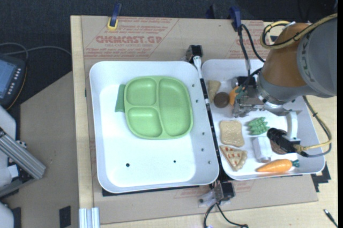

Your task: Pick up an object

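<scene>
My gripper [243, 106] hangs low over the upper middle of the right bin [307, 117], pointing down among the toy foods. A small orange piece [233, 96] lies right by its left side, and a brown round piece [221, 98] sits just beyond that. A tan piece [214, 86] lies near the bin's top left corner. Below the gripper are a green leafy piece [258, 125], a bread slice [231, 133] and a pizza slice [234, 158]. A carrot [276, 166] lies along the bin's front edge. The arm hides whatever is directly under the gripper.
The left bin [110, 160] holds a green divided plate [158, 106] in its upper half. A small grey piece [261, 149] lies between the bread and the carrot. The arm's grey and orange body covers the right bin's upper right part.
</scene>
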You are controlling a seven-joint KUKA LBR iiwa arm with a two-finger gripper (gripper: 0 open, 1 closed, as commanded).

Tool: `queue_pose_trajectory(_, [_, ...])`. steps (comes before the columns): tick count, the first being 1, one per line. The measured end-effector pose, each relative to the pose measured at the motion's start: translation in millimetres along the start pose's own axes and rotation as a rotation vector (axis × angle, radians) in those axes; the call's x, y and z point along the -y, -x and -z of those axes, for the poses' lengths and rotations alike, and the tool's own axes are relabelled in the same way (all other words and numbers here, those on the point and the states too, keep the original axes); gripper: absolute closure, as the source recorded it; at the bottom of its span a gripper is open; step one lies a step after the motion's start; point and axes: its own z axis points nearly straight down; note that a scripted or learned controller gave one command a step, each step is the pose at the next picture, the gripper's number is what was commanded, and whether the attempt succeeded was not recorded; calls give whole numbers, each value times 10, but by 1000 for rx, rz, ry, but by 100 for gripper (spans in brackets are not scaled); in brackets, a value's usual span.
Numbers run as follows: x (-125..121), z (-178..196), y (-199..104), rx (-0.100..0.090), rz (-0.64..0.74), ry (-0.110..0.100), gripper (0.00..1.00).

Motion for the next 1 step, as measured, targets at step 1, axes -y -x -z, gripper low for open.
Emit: queue_pose_trajectory(1, [-90, 569, 69, 2, 2, 7, 100])
